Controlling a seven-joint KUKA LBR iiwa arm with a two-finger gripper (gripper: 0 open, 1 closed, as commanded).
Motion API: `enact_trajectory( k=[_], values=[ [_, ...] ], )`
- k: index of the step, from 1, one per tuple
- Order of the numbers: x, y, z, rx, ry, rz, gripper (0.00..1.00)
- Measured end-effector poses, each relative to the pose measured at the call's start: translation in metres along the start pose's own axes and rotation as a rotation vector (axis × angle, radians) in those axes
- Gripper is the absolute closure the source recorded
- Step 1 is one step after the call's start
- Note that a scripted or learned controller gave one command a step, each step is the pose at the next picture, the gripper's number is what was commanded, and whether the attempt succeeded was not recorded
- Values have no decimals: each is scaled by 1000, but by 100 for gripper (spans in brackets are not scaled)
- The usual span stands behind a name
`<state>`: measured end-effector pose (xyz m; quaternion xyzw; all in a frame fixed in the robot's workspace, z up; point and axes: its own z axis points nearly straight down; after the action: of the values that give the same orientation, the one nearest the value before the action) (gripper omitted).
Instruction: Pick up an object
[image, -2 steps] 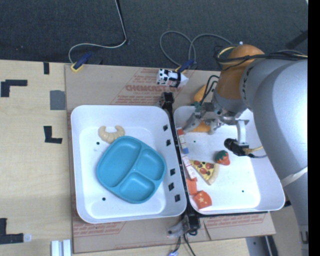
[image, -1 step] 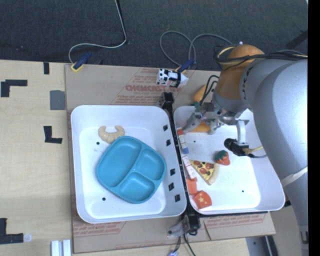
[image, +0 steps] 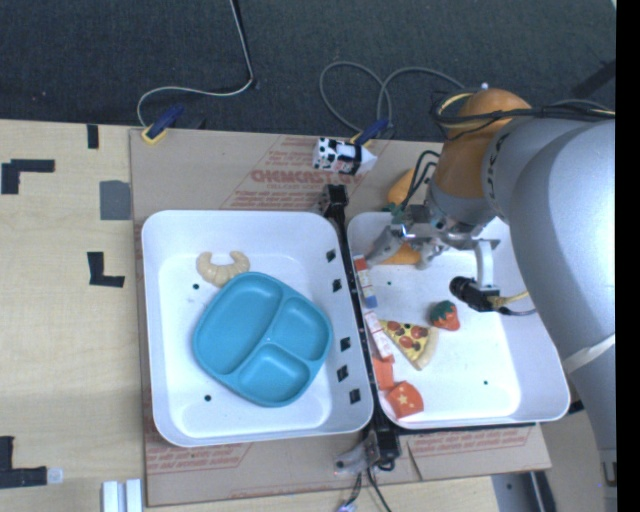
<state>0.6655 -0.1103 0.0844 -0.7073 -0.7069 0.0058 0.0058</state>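
Note:
My gripper (image: 405, 238) hangs low over the far left corner of the right bin (image: 500, 385), with the grey arm (image: 560, 210) reaching in from the right. Just under it lies an orange object (image: 402, 257), partly hidden by the gripper. Further forward in the same bin lie a toy pizza slice (image: 411, 342), a red and green strawberry (image: 445, 316) and an orange block (image: 404, 398). In the left bin (image: 160, 300) sits a blue divided plate (image: 262, 338) with a beige croissant (image: 221, 266) behind it.
Small red and white packets (image: 377, 335) line the right bin's left wall. A black and white spotted item (image: 336, 155) lies on the cardboard behind the bins, and cables (image: 350, 80) trail there. A black divider (image: 345, 290) separates the bins.

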Motion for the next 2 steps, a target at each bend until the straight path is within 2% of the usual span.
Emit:
enact_trajectory(
  k=[1,2],
  values=[
    [3,0,0,-2,-9,4,0],
    [2,0,0,-1,-5,3,0]
  ],
)
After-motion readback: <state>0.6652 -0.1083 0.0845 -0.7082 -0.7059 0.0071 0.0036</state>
